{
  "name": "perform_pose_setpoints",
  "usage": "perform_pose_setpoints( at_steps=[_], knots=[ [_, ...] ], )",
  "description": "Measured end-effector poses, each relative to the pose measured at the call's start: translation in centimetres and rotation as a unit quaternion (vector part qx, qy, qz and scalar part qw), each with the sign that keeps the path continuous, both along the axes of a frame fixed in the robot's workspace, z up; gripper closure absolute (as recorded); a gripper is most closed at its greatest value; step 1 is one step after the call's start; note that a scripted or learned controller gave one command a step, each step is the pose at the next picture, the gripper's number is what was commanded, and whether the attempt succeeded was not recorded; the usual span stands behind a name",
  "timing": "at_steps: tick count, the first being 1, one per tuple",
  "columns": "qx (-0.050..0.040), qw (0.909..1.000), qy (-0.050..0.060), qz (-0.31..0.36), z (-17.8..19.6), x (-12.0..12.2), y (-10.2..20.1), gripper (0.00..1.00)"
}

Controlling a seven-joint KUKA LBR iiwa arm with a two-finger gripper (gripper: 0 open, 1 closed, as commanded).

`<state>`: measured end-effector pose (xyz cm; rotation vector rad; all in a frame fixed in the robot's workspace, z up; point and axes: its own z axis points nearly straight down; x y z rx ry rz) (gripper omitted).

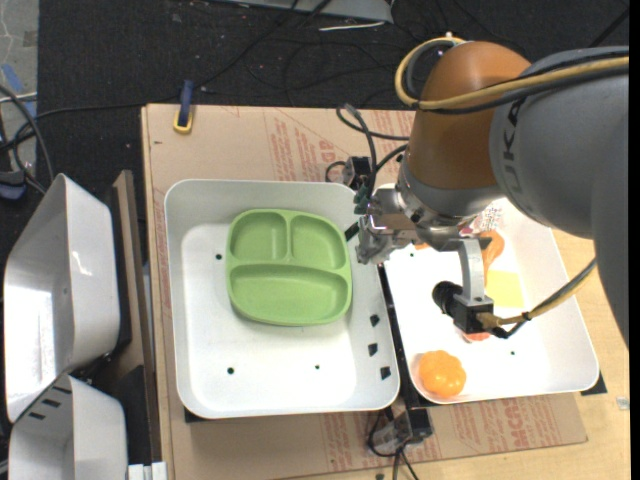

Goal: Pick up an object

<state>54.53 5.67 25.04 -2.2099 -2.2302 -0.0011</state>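
Orange and round, the ball (441,373) is the loose object you see most clearly. It sits in the right bin (560,368), in the near corner beside the wall shared with the other bin, and nothing touches it. Farther back in the same bin you find a flat yellow block (505,288). Beyond that, an orange-red piece (492,245) peeks out from under the arm, too hidden to name.

The gripper (375,230) hangs over the divide between the two bins, near their far end and well apart from the ball. You cannot tell whether it is released or clenched, and you see nothing held in it. The grey arm (560,148) with its orange band comes in from the right and covers the far part of the right bin.

In the left bin (200,368) a green plate (290,268) with three compartments lies flat, towards the far side. Both bins rest on a cardboard sheet (250,133), and white tubs (60,268) stand off to the left.
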Motion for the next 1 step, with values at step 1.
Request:
perform_pose_setpoints(
  at_steps=[1],
  knots=[
    [-0.0008,1.0000,0.001,-0.001,-1.14,-0.98,4.28,1.00]
  ],
)
